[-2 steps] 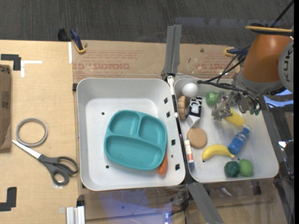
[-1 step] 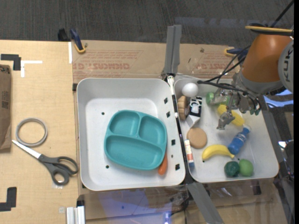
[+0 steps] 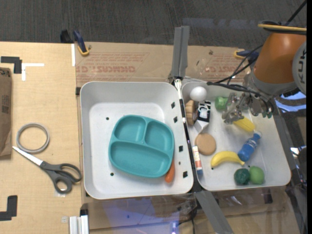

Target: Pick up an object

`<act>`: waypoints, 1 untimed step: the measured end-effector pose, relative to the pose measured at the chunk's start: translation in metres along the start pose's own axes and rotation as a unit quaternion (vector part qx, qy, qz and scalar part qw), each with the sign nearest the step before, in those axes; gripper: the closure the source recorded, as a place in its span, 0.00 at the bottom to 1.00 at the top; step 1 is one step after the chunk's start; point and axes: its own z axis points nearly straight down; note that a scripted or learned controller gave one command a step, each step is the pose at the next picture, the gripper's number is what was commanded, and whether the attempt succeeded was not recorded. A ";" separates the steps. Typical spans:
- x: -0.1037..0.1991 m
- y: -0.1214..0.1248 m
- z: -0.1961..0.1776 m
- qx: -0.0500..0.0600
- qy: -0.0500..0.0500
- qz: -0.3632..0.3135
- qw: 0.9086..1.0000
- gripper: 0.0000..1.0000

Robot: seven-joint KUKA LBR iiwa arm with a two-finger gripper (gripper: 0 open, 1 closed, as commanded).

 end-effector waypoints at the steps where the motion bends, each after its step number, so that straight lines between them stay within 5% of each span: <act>1: 0.000 0.000 0.000 0.000 0.000 0.000 1.000 0.00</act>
